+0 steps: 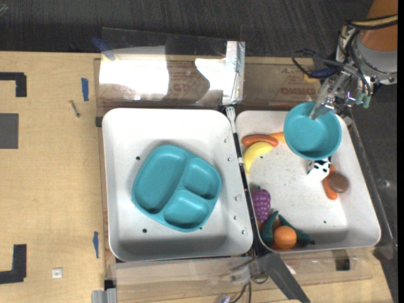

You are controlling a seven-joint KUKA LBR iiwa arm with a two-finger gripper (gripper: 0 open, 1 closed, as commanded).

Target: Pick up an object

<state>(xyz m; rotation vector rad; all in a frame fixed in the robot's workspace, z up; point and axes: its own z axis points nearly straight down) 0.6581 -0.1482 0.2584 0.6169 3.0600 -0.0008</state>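
Observation:
A teal bowl (312, 132) hangs over the far part of the right bin (360, 226), its rim reaching past the bin's back edge. My gripper (324, 103) comes in from the upper right and is shut on the bowl's far rim, with one metal finger dipping inside the bowl. Below and around the bowl lie toy foods: a yellow banana (252, 154), an orange sausage-like piece (259, 140), purple grapes (261, 201), an orange (285, 237) on green leaves, a small black-and-white figure (320, 166) and a brown and orange piece (337, 184).
The left bin (126, 131) holds a teal divided plate (178, 186). A clear plastic sheet and a metal bracket (232, 71) stand behind the bins. Cables hang near the wrist at the upper right. Wooden bench surface lies to the left.

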